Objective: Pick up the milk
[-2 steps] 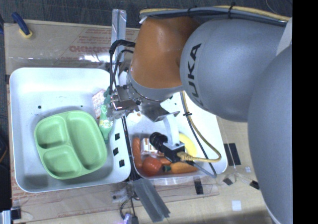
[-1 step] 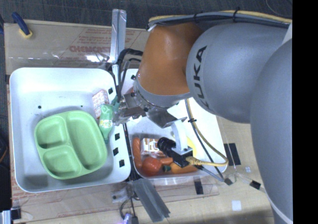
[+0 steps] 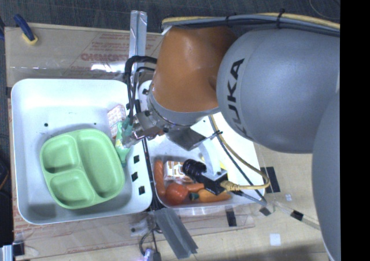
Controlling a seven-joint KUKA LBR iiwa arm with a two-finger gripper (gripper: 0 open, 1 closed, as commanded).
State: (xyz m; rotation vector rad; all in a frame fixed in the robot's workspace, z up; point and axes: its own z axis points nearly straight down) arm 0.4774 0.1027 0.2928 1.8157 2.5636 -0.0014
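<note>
Camera view, wooden bench (image 3: 69, 40), two white bins (image 3: 29, 138), green tray (image 3: 84, 167), gripper (image 3: 132, 132) state unclear.

The arm (image 3: 277, 80) is bulky, smooth grey with black "KUKA" lettering. An orange band (image 3: 188, 69) rings it. Black cables (image 3: 134, 80) run alongside.
</note>
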